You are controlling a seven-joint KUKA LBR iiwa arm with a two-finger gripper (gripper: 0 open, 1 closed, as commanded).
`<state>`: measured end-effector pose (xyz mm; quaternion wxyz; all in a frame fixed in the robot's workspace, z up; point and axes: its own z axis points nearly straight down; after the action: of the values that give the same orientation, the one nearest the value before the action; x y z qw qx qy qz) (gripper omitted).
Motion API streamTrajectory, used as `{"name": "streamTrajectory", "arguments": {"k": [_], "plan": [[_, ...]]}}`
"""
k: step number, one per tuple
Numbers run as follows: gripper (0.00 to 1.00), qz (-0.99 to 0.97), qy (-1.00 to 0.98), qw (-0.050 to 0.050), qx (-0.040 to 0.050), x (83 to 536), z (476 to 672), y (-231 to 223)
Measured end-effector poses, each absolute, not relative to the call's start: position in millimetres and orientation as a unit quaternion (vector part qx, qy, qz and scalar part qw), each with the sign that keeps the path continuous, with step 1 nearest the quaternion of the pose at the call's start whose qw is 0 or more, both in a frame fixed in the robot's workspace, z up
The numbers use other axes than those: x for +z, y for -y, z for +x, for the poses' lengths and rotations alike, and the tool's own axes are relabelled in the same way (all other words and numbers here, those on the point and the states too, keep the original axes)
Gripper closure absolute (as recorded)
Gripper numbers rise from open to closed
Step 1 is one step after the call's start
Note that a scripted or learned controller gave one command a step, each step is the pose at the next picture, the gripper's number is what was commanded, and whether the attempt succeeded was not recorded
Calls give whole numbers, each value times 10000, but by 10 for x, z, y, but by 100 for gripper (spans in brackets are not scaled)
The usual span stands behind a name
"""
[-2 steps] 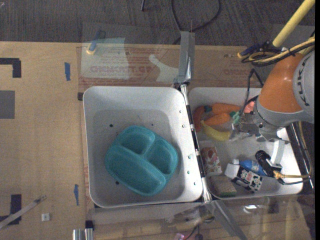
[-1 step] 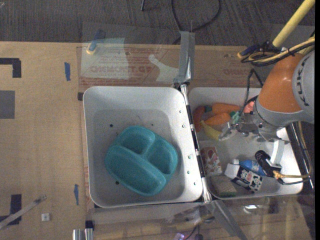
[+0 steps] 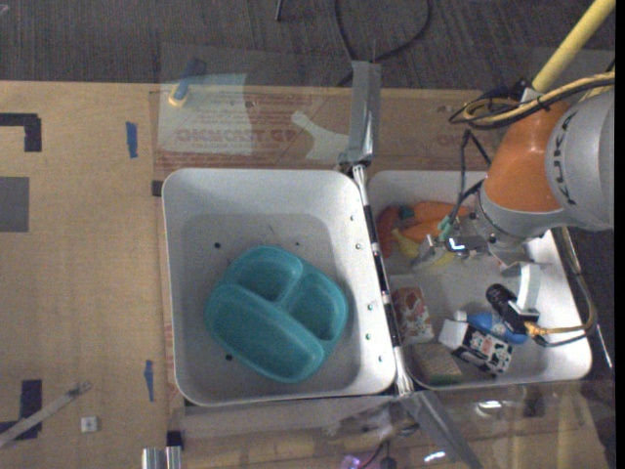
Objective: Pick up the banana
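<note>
Looking down, camera view: the grey arm with its orange band reaches in from the right over the right bin (image 3: 576, 360).
Hand (image 3: 451, 245): low over the far left part of that bin; whether it is wide or narrow I cannot tell from where I stand.
Banana (image 3: 427, 225): I take the orange-yellow curved shape in the far left corner of the right bin to be it, beside a reddish piece; part hidden by the hand, so I am not certain.
Progress: by my judgement not lifted yet; closing, gripping and raising are all left.
Left bin (image 3: 195, 203): smooth white plastic, shallow, rounded corners, holding a glossy teal divided plate (image 3: 276, 311).
Other clutter: a small printed packet (image 3: 413, 313) and a black-and-white box (image 3: 485, 350).
Worktop (image 3: 78, 262): matt brown board with blue tape marks.
</note>
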<state>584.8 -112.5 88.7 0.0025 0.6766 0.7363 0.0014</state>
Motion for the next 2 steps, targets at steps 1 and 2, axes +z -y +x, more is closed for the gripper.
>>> {"name": "streamTrajectory", "arguments": {"k": [1, 2], "plan": [[0, 7306, -6828, 23, 14, 878, 6229, 1307], [100, 7297, -6838, 29, 15, 980, 6234, 1301]]}}
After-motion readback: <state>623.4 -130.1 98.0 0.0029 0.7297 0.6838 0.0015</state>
